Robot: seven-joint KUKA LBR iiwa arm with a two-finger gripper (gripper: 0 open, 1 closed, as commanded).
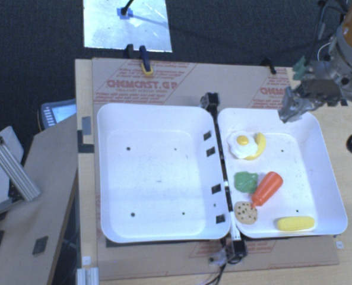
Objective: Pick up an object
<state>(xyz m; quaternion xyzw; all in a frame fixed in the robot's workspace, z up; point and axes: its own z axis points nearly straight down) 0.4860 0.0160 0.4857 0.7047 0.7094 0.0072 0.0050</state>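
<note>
The right bin holds a fried egg lying against a yellow banana, a green broccoli piece, an orange carrot, a round cookie and a yellow lemon-like piece. My gripper hangs above the bin's far right rim, well apart from all the objects, with nothing seen between its fingers.
The left bin sits beside the right one, joined by a black clip strip. Cardboard lies under both bins. A shiny metal sheet lies at the back. A grey rail sits at the left edge.
</note>
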